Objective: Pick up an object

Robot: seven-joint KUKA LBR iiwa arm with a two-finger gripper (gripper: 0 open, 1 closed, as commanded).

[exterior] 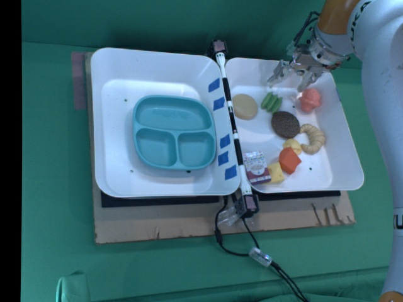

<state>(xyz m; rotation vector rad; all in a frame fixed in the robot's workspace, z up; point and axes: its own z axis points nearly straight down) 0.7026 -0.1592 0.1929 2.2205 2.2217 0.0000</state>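
The end effector (pixel 294 76) is hovering spread open, gripping nothing, over the right bin's (pixel 343 168) far side, between green beans (pixel 272 101) and red toy (pixel 309 99); it should be centring over one before descending.

Toy food items, right bin, loose and unstacked.

Pale round cracker (pixel 245 106) at left; green pea pods (pixel 272 102) just beside it; red tomato-like piece (pixel 309 99) at far right. Dark brown patty (pixel 285 124) mid-bin, curled tan croissant (pixel 312 138) to its right. Nearer: orange-red block (pixel 289 160), yellow cheese wedge (pixel 276 172), small printed carton (pixel 256 167) lying flat at left.
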